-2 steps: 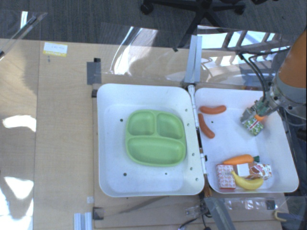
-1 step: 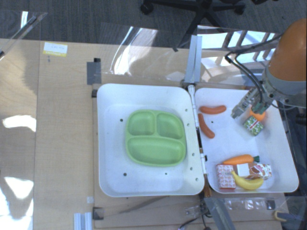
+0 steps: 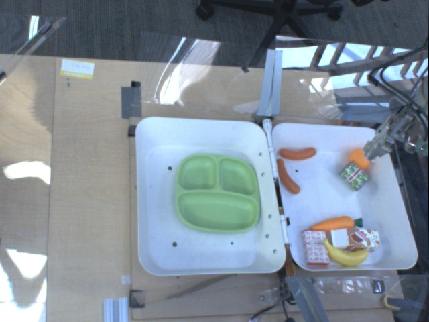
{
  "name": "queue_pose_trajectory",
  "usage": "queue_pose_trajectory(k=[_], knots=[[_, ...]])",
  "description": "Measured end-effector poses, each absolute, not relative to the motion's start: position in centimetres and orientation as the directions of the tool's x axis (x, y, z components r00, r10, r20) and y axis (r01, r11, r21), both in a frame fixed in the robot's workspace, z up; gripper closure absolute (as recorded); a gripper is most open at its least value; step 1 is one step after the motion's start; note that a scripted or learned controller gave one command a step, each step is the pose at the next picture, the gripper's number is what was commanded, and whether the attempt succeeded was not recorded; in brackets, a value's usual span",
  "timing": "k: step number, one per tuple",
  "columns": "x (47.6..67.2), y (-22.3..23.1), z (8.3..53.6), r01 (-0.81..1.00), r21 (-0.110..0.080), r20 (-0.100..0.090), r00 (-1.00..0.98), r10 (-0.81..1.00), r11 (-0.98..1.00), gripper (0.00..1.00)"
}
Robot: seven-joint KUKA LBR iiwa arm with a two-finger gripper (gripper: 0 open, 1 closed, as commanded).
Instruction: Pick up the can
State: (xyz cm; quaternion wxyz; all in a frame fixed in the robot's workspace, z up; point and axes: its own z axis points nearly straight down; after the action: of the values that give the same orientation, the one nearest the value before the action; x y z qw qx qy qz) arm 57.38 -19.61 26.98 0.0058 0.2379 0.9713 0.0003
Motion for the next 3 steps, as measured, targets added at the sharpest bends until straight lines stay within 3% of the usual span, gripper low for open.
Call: queue_pose_trajectory(k=[1, 2, 3], knots=[[48.9, -20.6, 27.1, 0.538, 0.003, -0.01, -0.843, 0.538, 0.843, 1.0], [49.8, -14.1, 30.3, 0.233, 0.001, -0.014, -0.972, 0.233, 0.972, 1.0], [54.5, -20.6, 9.0, 0.353, 0.002, -0.018, -0.935, 0.353, 0.936, 1.0]])
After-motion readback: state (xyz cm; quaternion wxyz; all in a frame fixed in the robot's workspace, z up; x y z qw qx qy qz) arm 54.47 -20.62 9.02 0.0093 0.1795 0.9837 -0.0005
